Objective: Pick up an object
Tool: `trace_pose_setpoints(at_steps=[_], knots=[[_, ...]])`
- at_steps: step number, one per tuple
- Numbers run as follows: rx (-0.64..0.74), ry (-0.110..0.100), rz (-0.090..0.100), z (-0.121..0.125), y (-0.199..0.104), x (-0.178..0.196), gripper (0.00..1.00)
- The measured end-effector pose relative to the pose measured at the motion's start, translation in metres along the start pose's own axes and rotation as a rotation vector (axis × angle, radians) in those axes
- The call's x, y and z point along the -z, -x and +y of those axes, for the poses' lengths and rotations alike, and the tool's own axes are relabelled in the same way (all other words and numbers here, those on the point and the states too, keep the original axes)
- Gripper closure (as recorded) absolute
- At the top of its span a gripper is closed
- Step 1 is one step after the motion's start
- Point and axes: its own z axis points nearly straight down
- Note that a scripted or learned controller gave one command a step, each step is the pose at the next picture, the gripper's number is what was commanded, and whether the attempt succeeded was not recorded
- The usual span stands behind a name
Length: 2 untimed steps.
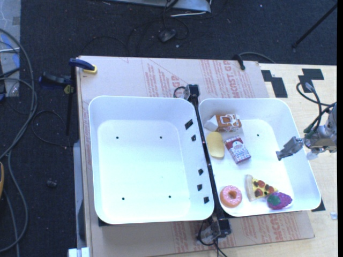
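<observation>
The right bin (296, 143) holds several small items. An orange and white carton (228, 122) lies near its far wall, with a yellow piece (215, 145) and a red packet (237, 149) just in front of it. A pink donut (231, 196), a pizza slice (261, 188) and a purple bunch of grapes (279, 200) lie along the near wall. My gripper (289, 148) reaches in over the right rim of this bin and hangs above bare floor, to the right of the red packet and apart from every item.
The left bin (102, 143) stands beside the right one, with a black divider (202, 154) and clips between them. Both rest on a cardboard sheet (155, 74). Cables lie on the dark floor to the left and behind.
</observation>
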Motion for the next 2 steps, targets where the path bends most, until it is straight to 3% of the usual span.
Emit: trace_pose_setpoints(at_steps=[1, 2], knots=[[0.001, 0.005, -0.001, 0.001, 0.000, 0.002, 0.00], [0.001, 0.001, 0.000, 0.005, 0.004, -0.042, 0.00]])
